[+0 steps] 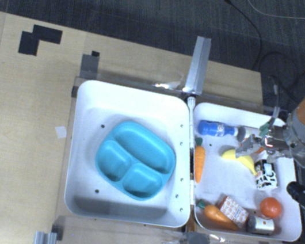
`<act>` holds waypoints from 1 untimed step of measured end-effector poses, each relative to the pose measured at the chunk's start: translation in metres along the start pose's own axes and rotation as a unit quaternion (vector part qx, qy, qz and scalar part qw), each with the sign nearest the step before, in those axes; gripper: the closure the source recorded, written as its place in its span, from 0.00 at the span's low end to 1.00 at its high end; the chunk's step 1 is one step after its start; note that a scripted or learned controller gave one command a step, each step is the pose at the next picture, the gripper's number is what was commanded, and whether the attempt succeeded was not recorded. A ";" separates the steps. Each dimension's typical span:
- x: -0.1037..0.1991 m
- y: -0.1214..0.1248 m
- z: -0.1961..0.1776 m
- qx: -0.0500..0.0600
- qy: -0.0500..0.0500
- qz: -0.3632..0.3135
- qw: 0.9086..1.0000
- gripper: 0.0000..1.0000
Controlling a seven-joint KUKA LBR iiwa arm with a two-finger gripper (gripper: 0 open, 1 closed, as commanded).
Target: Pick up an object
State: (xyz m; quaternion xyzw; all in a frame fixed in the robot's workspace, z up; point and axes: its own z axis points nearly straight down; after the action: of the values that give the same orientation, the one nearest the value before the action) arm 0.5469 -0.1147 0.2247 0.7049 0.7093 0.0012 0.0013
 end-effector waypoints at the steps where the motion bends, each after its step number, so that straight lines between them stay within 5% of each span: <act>1: 0.001 0.002 -0.011 -0.003 0.000 -0.002 1.000 1.00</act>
State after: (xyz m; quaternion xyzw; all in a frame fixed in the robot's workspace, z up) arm 0.5488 -0.1136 0.2359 0.7034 0.7108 0.0030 0.0034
